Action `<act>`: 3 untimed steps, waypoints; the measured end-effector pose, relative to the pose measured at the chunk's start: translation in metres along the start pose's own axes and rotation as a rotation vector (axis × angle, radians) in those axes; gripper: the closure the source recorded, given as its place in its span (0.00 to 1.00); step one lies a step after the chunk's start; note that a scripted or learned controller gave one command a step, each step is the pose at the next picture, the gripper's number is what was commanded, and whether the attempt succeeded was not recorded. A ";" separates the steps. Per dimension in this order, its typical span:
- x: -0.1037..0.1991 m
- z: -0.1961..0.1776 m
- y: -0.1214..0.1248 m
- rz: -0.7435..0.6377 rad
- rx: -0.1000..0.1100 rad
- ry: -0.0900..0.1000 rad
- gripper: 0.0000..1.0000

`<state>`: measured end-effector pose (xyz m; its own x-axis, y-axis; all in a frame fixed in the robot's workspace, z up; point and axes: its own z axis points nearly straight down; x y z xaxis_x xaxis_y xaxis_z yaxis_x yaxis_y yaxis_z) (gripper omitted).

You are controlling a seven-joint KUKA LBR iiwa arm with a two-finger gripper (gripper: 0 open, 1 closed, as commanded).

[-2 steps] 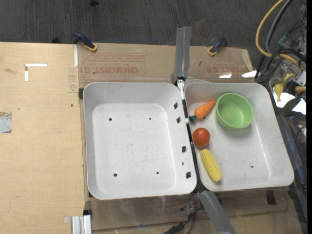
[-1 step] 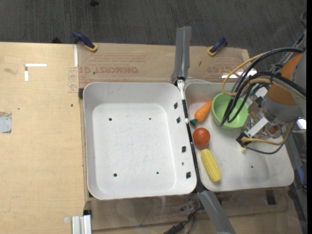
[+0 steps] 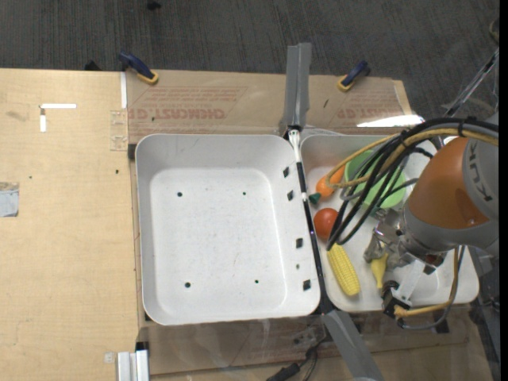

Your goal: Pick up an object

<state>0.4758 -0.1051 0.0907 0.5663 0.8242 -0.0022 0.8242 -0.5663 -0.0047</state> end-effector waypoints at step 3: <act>-0.003 0.000 0.046 0.683 -0.001 0.000 1.00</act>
<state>0.5125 -0.1338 0.0907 0.9593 0.2823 -0.0048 0.2823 -0.9593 -0.0017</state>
